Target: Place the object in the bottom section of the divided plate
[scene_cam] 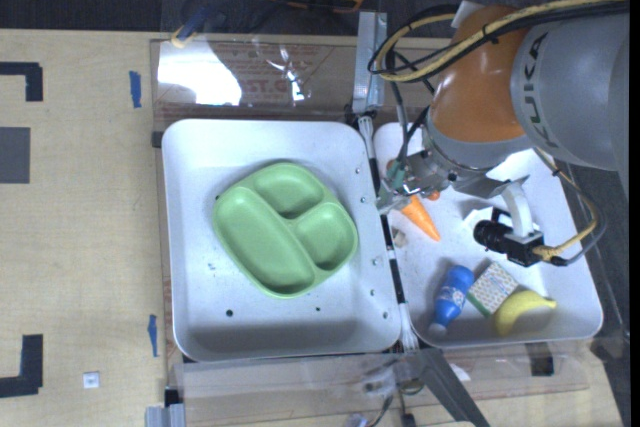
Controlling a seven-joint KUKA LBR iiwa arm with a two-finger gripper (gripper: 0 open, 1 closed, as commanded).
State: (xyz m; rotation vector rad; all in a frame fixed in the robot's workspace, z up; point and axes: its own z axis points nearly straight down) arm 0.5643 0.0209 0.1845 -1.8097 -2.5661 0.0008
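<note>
A green divided plate (pixel 285 227) lies in the left white bin (pixel 200 315), with one large section at the lower left and two smaller ones at the upper right. In the right bin (pixel 575 300) an orange carrot (pixel 423 219) lies near the left wall. My gripper (pixel 402 183) hangs low over the carrot's upper end, close to the wall between the bins. The arm's wrist hides most of the gripper. Nothing lies on the plate.
A blue bottle (pixel 452 295), a small speckled box (pixel 492 287) and a yellow banana-shaped toy (pixel 522 312) lie at the front of the right bin. A black cable part (pixel 503 239) hangs beside the arm. A raised divider (pixel 385 245) separates the bins.
</note>
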